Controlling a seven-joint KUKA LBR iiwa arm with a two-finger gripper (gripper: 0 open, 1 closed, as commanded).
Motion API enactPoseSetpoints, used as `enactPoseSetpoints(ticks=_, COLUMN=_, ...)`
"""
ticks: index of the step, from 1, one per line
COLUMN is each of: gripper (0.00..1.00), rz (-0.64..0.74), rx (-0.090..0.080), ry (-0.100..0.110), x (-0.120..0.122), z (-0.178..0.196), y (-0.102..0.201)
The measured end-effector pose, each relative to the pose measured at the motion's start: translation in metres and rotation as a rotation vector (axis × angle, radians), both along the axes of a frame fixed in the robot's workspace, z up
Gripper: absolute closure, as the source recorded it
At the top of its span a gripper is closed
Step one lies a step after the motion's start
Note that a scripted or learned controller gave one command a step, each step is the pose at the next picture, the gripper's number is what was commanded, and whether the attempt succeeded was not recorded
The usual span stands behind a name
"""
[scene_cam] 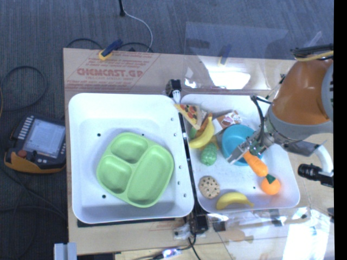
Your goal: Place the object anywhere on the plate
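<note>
Gripper (245, 152) low in right white bin (290, 191), over orange plastic carrot (257, 164); jaw state cannot tell. You grip carrot mid-body: light, rigid, slick. Green divided plate (135, 169) waits left.

Bench (108, 72): two white bins side by side, left bin (87, 118), right bin (287, 191).

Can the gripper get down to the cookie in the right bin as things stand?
Probably yes. The cookie lies flat with bare bin floor around it, apart from the banana and green piece; the gripper is just up-right of it.
</note>
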State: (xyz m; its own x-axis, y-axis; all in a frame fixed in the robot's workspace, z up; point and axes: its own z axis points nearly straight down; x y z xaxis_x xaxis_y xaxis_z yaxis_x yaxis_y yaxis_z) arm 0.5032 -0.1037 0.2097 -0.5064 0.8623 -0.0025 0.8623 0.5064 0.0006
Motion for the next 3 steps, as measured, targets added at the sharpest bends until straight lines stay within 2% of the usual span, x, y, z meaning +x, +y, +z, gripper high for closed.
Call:
enactPoseSetpoints(ticks=1, gripper=1.00, rz=-0.048, rx=0.005, ry=0.005, x=-0.013, z=-0.016, y=0.106)
enactPoseSetpoints(ticks=2, gripper=1.00, rz=-0.260, rx=0.001, ry=0.006, x=-0.008, z=-0.028, y=0.190)
enactPoseSetpoints(ticks=3, gripper=0.00, rz=-0.262, rx=0.000, ry=0.005, x=-0.007, z=-0.027, y=0.189)
